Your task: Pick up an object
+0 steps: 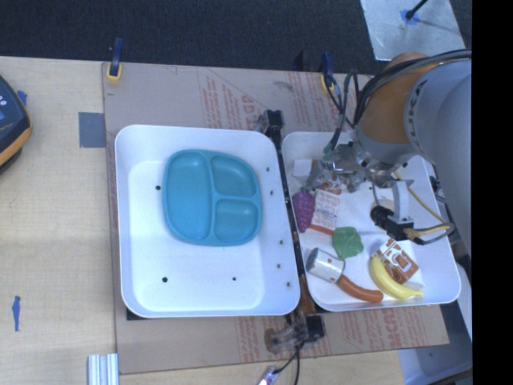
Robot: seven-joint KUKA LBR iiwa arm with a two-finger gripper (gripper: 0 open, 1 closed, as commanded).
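Note:
The right bin [437, 291] holds several small items. A purple piece [303, 211] and a white-and-red packet [325, 208] lie at its left side. A green block [348, 241] sits in the middle, and a silver can [324, 265] lies on its side near the front left. An orange sausage-like piece [359, 291], a yellow banana [391, 283] and a small orange-and-white carton [398, 261] rest along the front. My gripper [335, 172] hangs low over the bin's back left, just above the packet, with the grey arm and orange band [393, 107] behind it.
The left bin [140, 287] bears a blue divided plate [212, 196]. Cables [413, 229] trail from the wrist over the right bin's right side. A clamp [274, 122] sits between the bins at the back. A dark device [10, 123] lies at the far left edge.

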